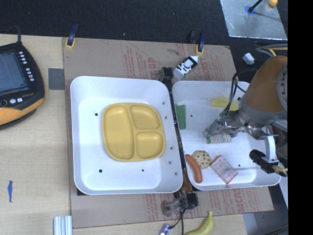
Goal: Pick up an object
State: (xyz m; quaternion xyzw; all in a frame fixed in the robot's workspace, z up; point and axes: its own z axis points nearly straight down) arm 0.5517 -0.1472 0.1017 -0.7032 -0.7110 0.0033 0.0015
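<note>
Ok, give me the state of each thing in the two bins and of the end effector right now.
Yellow divided tray: lying flat in the left bin.
Green block: against the right bin's left wall.
Hot dog: lying flat, beside the cookie.
Red-patterned packet: lying flat, untouched.
End effector: low over a small object; grasp unclear.

The table [29,155] is pale wood, with a brown cardboard sheet [122,58] clamped at its far edge by two clips [71,35]. Two white bins sit side by side on the cardboard: the left bin [88,175] and the right bin [244,182], touching. A handheld pendant [17,84] lies at the table's left edge. A banana [203,225] lies at the near edge, beside a metal bar [62,224].
</note>
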